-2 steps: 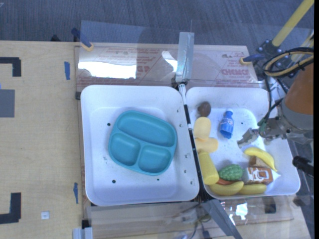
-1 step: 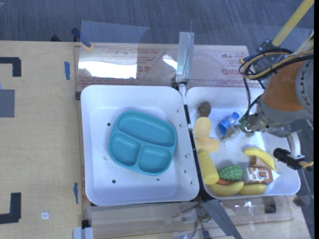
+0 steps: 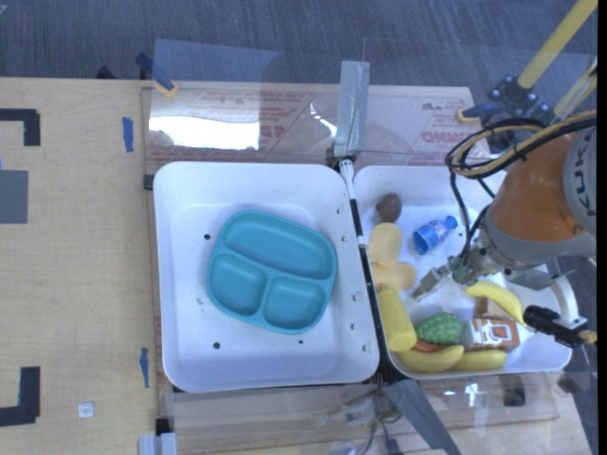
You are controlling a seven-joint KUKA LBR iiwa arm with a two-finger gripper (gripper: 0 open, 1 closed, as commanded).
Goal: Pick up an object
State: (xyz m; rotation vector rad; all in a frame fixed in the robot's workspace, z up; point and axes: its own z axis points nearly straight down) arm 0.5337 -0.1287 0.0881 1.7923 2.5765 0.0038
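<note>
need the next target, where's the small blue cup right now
The small blue plastic cup lies on its side in the right white bin, toward its far side, right of the brown round object.

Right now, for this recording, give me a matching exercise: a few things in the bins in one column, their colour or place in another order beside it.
Things:
1. divided tray
2. small cup
3. bumpy round toy
4. brown lump

Descriptions:
A. green, among the yellow items in the right bin
B. teal, alone in the left bin
C. near the right bin's far edge
D. blue, lying on its side

Pairs: 1-B, 2-D, 3-A, 4-C
</note>
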